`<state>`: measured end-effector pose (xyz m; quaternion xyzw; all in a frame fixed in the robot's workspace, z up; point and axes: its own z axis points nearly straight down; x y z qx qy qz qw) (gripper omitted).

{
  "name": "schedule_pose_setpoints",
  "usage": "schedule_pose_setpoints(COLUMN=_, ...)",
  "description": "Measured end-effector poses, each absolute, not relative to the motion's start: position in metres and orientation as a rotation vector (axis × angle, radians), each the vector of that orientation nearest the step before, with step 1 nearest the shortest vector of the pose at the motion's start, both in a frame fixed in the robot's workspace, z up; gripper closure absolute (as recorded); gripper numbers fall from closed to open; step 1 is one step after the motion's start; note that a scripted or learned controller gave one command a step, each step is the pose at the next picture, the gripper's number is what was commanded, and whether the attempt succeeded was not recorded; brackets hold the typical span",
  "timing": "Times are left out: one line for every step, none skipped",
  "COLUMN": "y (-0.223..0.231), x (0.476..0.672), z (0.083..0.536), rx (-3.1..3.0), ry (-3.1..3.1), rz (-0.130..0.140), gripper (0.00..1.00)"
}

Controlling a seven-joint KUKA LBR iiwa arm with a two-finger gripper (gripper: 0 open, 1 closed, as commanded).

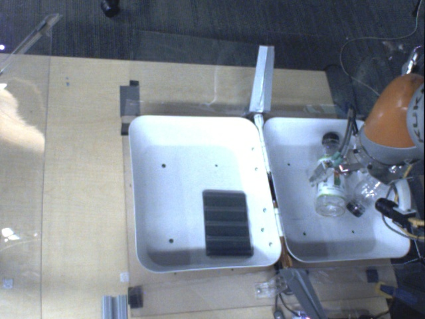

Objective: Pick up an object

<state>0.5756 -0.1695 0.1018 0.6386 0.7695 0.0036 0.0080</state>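
Observation:
A black ridged rectangular block (228, 222) lies flat in the left bin (153, 178), near its front wall. My gripper (334, 175) hangs low over the middle of the right bin (292, 145), below the arm's orange band (396, 115). A clear, glassy cylindrical object (330, 201) sits right under and in front of the gripper; whether they touch is unclear. A small dark round object (330, 139) lies just behind the gripper, toward the bin's back wall.
A metal bar (263, 78) stands behind the divide between the two bins. Cables (398, 212) trail along the right bin's right side. The wooden bench (73, 198) stretches out to the left of the bins.

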Motion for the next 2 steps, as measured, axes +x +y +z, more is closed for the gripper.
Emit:
schedule_pose_setpoints(y=-0.167, x=0.581, z=0.099, rx=2.002, ry=2.402, rz=-0.008, gripper=0.00)
schedule_pose_setpoints(y=-0.166, x=0.583, z=0.110, rx=1.997, ry=2.400, rz=-0.003, gripper=1.00)
